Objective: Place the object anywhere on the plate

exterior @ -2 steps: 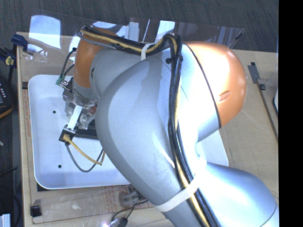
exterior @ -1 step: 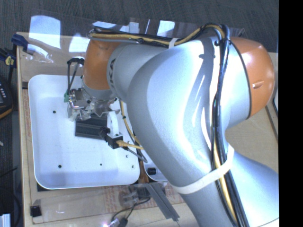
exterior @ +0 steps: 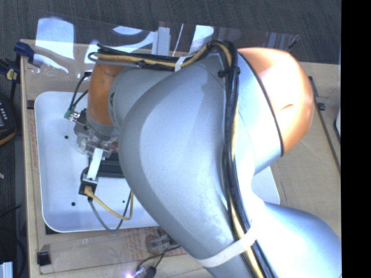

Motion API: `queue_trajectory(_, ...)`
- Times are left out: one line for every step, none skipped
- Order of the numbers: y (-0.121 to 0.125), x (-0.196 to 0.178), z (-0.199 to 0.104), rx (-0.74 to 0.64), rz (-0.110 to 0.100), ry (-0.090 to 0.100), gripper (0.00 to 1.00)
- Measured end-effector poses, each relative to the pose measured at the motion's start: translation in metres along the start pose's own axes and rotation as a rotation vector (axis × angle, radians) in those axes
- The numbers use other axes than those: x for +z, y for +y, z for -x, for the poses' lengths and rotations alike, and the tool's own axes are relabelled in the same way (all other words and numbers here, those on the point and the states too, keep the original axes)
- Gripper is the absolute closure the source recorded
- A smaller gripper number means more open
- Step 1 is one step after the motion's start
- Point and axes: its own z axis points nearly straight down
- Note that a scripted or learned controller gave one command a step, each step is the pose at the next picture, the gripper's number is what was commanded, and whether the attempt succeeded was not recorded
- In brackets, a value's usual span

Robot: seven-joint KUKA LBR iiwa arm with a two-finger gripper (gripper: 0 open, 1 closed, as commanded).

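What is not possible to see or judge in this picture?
1. Camera view: the large grey robot arm covers the right part of the shallow white left bin and most of the wooden bench beside it; what lies there is hidden.
2. Camera view: the arm's bulk leaves the task's plate and object impossible to locate.

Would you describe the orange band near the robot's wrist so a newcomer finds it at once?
Take the big grey arm crossing from the right and follow it left to where it ends over the white bin. The orange band wraps it there, smaller and darker than the bright orange cap at upper right.
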Motion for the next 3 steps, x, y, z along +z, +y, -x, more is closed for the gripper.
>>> queue_trajectory(-0.069, -0.001, 0.03, -0.369, 0.005, 0.003, 1.0)
queue_trajectory(-0.056, -0.095, -0.007, 0.02, -0.001, 0.0, 1.0)
queue_trajectory(0.004, -0.109, 0.002, 0.149, -0.001, 0.0, 1.0)
